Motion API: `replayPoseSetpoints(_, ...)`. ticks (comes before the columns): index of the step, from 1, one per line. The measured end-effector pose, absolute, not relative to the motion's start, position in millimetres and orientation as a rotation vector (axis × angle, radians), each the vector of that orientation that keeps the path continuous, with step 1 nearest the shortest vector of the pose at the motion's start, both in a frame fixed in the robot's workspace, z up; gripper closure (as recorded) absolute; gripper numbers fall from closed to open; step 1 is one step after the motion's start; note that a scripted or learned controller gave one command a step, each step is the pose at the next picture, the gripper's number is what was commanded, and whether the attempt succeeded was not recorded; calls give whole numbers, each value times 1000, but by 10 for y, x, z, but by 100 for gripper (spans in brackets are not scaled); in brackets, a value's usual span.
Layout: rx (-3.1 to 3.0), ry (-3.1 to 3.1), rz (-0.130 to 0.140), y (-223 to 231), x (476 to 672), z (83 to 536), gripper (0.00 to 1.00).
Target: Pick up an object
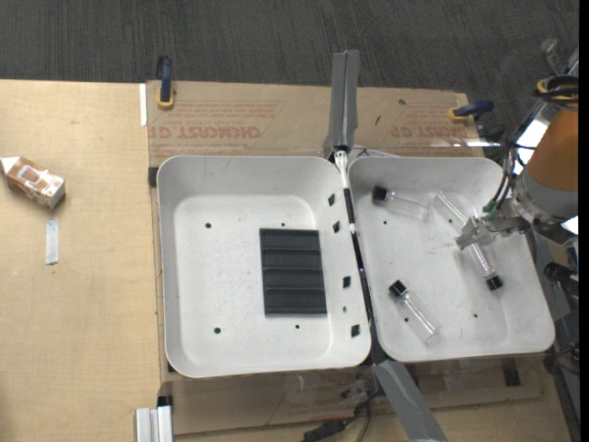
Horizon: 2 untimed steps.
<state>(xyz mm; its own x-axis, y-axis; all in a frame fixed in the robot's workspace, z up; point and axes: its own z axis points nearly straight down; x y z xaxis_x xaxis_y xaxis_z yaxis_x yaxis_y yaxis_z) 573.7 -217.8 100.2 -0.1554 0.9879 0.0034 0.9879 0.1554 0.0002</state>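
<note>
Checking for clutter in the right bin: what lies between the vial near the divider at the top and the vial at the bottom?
Bare white bin floor separates the top vial from the bottom vial in the camera view.

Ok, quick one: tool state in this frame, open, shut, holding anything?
Tool: low in the right bin among the clear vials, right by one vial; open or shut cannot be told, no grasp visible.

The arm (557, 159) is cut off at the right edge (its tool (479, 236) too small to read)
</note>
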Motion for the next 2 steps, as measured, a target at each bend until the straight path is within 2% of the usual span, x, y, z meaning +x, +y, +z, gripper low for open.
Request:
replayPoseSetpoints(1,-2097,-2341,0,-1369,6354,1474,100)
replayPoseSetpoints(2,-2026,-2402,2,-579,6589,2067,100)
